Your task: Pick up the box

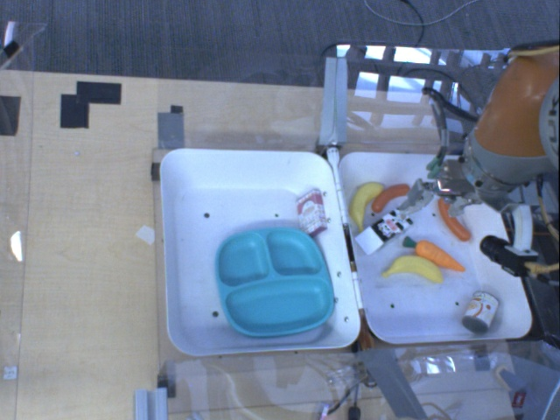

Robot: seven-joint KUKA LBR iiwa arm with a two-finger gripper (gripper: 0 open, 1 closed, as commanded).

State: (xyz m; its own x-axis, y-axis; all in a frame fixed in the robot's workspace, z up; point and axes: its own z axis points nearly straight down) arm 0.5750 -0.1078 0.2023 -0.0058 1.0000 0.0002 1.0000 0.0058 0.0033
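a pale wooden table (pixel 87 261) under a dark carpeted floor edge carries two white bins side by side, the left bin (pixel 188 261) holding a blue divided plate (pixel 273 280) and a small red packet (pixel 311 212) leaning near its right wall. the right bin (pixel 516 318) holds the grey and orange arm (pixel 516 121), two bananas (pixel 364 201) (pixel 414 269), carrots (pixel 437 255) and a small can (pixel 479 311). the box (pixel 382 230), white with black print, lies in that bin's left half, its long axis slanting from lower left to upper right, its upper right end at the pincer (pixel 418 195), whose opening i cannot tell.
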